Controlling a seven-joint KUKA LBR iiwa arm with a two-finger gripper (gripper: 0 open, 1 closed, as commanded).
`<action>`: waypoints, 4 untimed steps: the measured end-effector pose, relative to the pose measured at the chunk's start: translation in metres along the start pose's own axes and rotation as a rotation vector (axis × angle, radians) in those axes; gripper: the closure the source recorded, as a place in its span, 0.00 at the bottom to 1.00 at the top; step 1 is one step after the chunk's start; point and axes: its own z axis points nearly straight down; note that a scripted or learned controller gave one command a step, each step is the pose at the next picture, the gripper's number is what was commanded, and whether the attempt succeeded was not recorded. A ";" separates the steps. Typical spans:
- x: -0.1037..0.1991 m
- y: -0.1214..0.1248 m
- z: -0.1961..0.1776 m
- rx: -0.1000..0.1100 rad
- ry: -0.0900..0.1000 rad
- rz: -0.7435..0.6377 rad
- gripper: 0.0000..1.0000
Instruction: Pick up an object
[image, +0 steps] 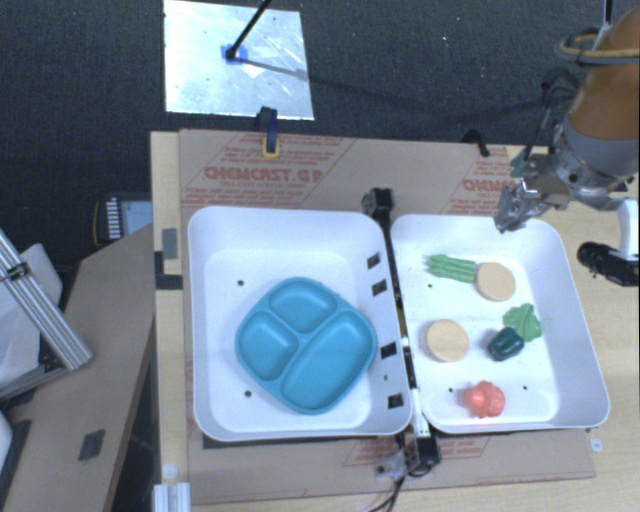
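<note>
The right bin (575, 300) holds several small food items: a light green vegetable (451, 266), a tan round cracker (494, 281), a second tan round piece (447, 340), a green leafy piece (523, 320), a dark green pepper (505, 345) and a red strawberry-like piece (485, 399). My gripper (510, 213) hangs over the far edge of that bin, above and behind the tan cracker. Nothing shows between its fingers.
The left bin (215, 270) carries a blue divided plate (305, 343). A black clip strip (385, 270) joins the two bins. A shiny foil sheet (238, 60) lies at the back. A metal frame (35, 310) stands at the left.
</note>
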 end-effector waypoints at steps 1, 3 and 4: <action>0.057 -0.014 0.006 -0.001 0.001 -0.001 1.00; 0.152 -0.057 0.024 0.000 0.001 -0.001 1.00; 0.197 -0.077 0.046 0.002 0.001 -0.001 1.00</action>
